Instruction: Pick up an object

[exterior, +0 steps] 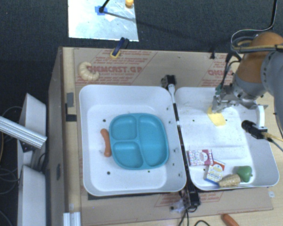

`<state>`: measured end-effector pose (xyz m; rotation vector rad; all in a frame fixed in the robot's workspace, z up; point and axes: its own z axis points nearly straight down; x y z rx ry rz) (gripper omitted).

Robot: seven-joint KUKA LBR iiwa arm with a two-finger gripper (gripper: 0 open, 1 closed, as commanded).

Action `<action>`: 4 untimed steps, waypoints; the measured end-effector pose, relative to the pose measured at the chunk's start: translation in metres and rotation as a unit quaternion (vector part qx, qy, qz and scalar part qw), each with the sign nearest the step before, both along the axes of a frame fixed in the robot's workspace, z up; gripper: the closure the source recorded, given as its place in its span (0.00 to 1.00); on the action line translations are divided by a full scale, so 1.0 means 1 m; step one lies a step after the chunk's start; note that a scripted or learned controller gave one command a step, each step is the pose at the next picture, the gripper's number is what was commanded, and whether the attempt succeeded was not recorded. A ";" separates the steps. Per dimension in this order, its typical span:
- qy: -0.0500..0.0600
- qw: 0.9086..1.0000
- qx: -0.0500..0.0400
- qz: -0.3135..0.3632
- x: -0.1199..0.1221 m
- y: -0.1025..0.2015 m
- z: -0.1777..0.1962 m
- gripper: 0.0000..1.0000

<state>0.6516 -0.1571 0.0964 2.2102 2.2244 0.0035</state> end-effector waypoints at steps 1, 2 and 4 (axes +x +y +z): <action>0.000 1.000 0.000 0.000 0.000 0.000 0.000 0.00; 0.002 1.000 0.001 -0.003 -0.007 -0.007 -0.011 0.00; 0.001 1.000 0.000 -0.003 -0.058 -0.019 0.033 1.00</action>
